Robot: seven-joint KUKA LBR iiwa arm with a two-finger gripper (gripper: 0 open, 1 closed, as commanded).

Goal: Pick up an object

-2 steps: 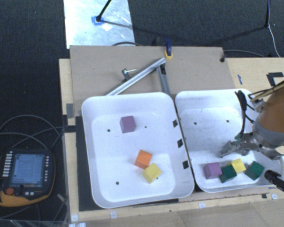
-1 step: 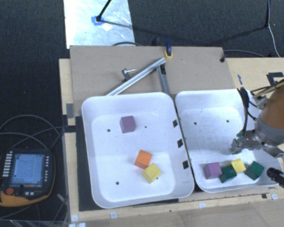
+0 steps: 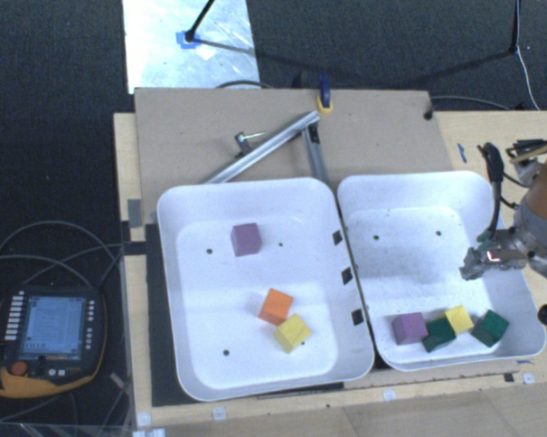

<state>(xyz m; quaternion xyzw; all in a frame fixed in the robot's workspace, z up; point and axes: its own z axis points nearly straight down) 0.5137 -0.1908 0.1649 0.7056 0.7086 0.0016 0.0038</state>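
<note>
The desk (image 3: 378, 127) is a pale wooden top with a brown board laid over its far half, standing on dark carpet (image 3: 53, 132). Two shallow white bins sit side by side on it, touching along their inner rims. A metal rod (image 3: 266, 148) lies aslant on the board at 12 o'clock of the left bin, with a yellow and blue clamp (image 3: 323, 95) at its upper end. On the carpet at 11 o'clock lies a shiny silver sheet (image 3: 189, 40). At 9 o'clock, beside the desk, rests a control pad (image 3: 48, 341) with a lit screen and an orange base, cables looping around it.

The left bin (image 3: 189, 262) holds a purple block (image 3: 245, 239) toward its far side, and an orange block (image 3: 275, 305) touching a yellow block (image 3: 293, 333) nearer the front.

The right bin (image 3: 408, 194) holds four blocks in a row along its front wall: a second purple block (image 3: 409, 328), a dark green block (image 3: 438, 333), a small yellow block (image 3: 459, 319) and another green block (image 3: 489, 327), close together.

The arm comes in from 3 o'clock. Its hand (image 3: 486, 259) hangs over the right side of the right bin, above and apart from the row of blocks. Nothing shows between its fingers; whether they are open or closed I cannot tell.
</note>
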